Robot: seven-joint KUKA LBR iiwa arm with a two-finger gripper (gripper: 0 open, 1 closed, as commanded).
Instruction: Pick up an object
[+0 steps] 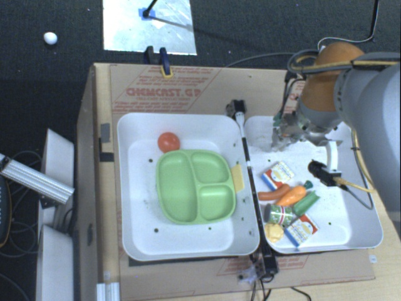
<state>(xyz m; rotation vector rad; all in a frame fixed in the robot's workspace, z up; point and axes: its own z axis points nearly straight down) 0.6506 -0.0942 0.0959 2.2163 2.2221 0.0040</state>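
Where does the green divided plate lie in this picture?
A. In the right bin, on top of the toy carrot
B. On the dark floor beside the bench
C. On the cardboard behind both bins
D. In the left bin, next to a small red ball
D. The green divided plate lies flat inside the left bin, with the small red ball just beyond its far edge.

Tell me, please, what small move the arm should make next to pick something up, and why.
Probably shift the claw toward the near side of the right bin. It sits at the far end over bare floor, while the toy carrot and the other items cluster closer to the camera.
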